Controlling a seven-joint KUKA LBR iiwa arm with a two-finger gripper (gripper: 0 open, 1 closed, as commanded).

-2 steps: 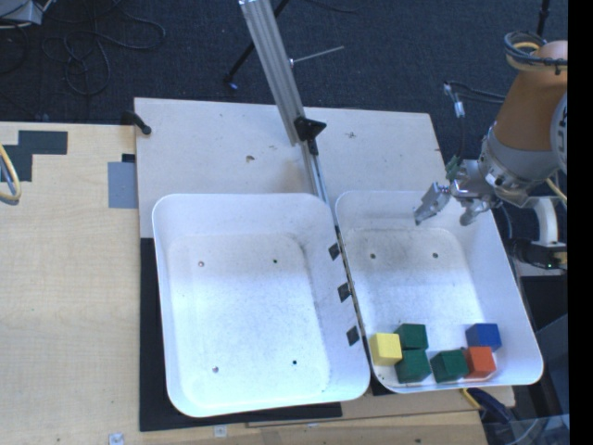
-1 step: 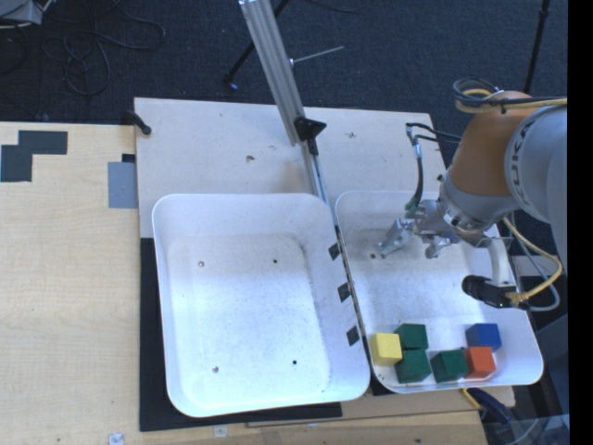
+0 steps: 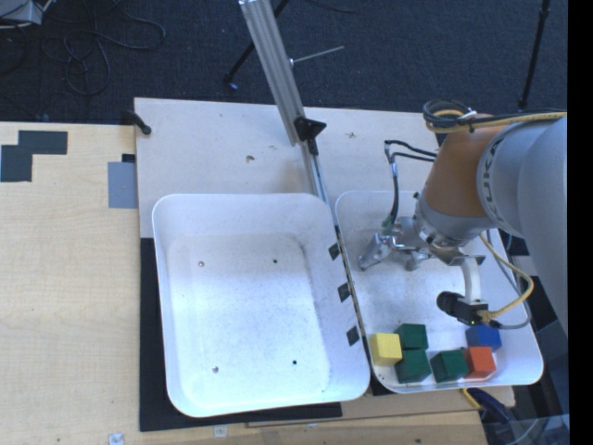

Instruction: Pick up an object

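- Nearest the camera, along the front wall of the right bin (image 3: pixel 519 375), sits a tight cluster of blocks: a yellow block (image 3: pixel 386 347), two dark green blocks (image 3: pixel 413 335) (image 3: pixel 412 365) touching it, a third green block (image 3: pixel 449 366), an orange block (image 3: pixel 480 361) and a blue block (image 3: pixel 483 336) just behind the orange one.
- Further back over the same bin hangs the gripper (image 3: pixel 397 251), metal parts splayed low near the bin floor (too small and glinting to read; whether the claw is apart or together I cannot tell).
- Nothing shows between its fingers, and the blocks lie apart from it.
- Left bin (image 3: pixel 185 248) sits alongside, its rim touching the right bin's.
- Grey arm (image 3: pixel 519 184) with its orange band comes in from the right.
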